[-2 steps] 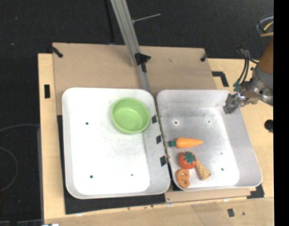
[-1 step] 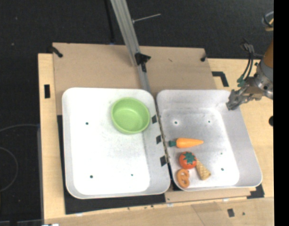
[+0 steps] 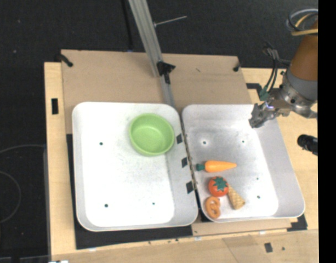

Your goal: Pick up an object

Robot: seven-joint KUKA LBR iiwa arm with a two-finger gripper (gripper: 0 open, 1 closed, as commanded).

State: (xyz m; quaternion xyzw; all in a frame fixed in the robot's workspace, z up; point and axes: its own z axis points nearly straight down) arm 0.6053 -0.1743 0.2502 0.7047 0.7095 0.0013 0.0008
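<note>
A pale wood tabletop carries a brown cardboard-coloured sheet across its rear half. Two shallow white bins rest on it side by side, their inner rims touching near the middle: the left bin and the right bin. A dark mat shows under the bins' front edges. A slanted metal bar rises from the rear.

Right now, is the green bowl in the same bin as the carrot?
No, the green bowl sits in the left bin, while the carrot lies in the right bin.
</note>
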